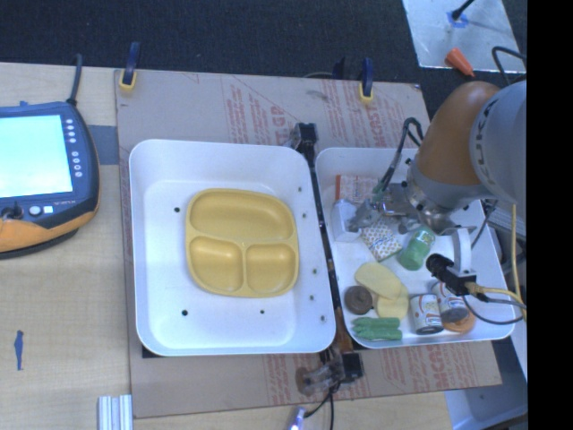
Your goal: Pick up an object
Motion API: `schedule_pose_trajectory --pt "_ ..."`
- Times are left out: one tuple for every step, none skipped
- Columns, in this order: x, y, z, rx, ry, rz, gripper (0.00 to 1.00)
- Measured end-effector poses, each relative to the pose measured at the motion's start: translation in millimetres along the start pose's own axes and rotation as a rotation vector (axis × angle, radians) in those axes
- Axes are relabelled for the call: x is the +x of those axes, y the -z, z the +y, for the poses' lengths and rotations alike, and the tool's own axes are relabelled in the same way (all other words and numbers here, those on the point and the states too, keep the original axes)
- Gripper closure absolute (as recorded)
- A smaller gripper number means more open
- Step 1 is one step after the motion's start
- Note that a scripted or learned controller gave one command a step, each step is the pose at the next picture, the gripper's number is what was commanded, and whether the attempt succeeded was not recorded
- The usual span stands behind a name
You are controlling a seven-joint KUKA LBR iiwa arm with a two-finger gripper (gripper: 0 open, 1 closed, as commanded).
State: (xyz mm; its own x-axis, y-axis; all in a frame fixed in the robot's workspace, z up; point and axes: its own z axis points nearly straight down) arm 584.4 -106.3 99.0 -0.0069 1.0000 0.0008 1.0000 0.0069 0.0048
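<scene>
Reaching into the right-hand bin [498, 267] from the right of the frame, the arm [466, 146] is bending down over a heap of small objects.

We are seeing the gripper [387, 211] hanging low at the upper middle of that bin, but its metal parts are blurring into the clutter, so we cannot tell how far the jaws are standing apart or whether anything is sitting between them. Just below it a patterned packet [381, 238] is lying beside a green bottle [415, 249]; further toward the bottom of the frame we are finding a pale yellow piece [381, 280], a brown disc [359, 300], a green toy [376, 330] and a small can [427, 313]. In the left-hand bin [152, 240], a yellow divided tray [242, 241] is lying flat at centre frame.
</scene>
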Motion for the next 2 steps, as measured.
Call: schedule_pose_trajectory --pt "-22.5 -6.1 -20.9 0.005 -0.003 -0.002 0.00" --pt "-23.2 3.3 -21.7 0.009 0.001 -0.003 1.00"
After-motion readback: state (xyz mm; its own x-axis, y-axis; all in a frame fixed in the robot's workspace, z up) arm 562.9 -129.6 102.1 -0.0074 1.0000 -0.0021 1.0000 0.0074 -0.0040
